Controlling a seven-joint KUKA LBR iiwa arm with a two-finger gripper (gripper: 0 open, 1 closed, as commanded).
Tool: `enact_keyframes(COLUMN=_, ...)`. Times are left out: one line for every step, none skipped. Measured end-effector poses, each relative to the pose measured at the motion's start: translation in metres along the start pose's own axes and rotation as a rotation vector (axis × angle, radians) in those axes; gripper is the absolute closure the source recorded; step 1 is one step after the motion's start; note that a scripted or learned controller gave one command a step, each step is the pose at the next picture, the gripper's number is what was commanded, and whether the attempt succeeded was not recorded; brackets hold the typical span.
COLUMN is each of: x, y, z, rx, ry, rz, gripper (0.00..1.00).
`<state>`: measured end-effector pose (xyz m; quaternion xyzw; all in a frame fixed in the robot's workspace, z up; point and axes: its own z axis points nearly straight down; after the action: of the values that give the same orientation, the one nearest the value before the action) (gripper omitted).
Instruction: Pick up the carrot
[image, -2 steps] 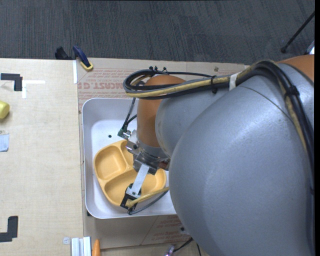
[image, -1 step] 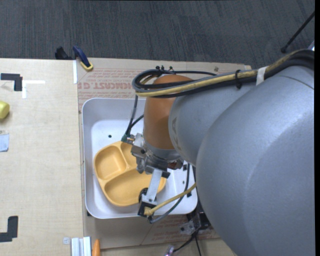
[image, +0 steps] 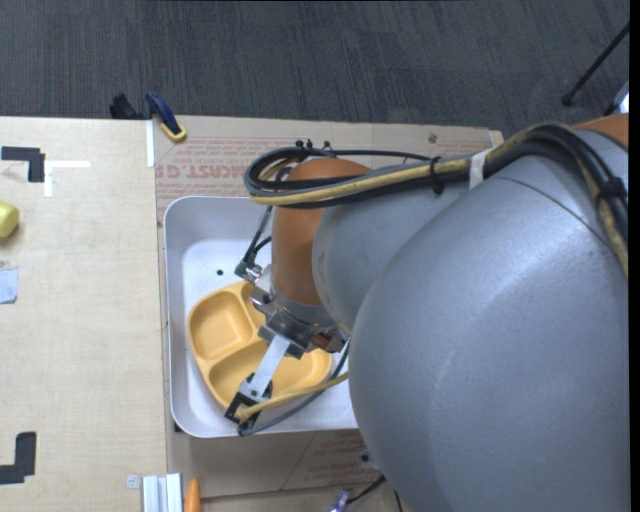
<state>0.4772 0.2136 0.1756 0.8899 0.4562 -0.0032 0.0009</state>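
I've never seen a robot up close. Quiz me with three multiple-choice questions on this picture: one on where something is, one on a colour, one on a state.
1. Where does the yellow divided dish lie?
A. in the white bin
B. on the wooden bench left of the bin
C. on the dark carpet

2. What colour is the band on the arm above its wrist?
A. green
B. blue
C. orange

3. How does the dish show?
A. upside down
B. partly hidden under the arm
C. wholly in view

Answers:
1 A, the bin's white walls run around the dish.
2 C, the band is plainly orange against the grey arm.
3 B, its open compartments face up, and the arm covers its right part.
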Motion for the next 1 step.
enact_keyframes(x=0.0118, y=-0.0081, z=-0.0096, rx=0.001, ry=0.003, rz=0.410, gripper=1.00)
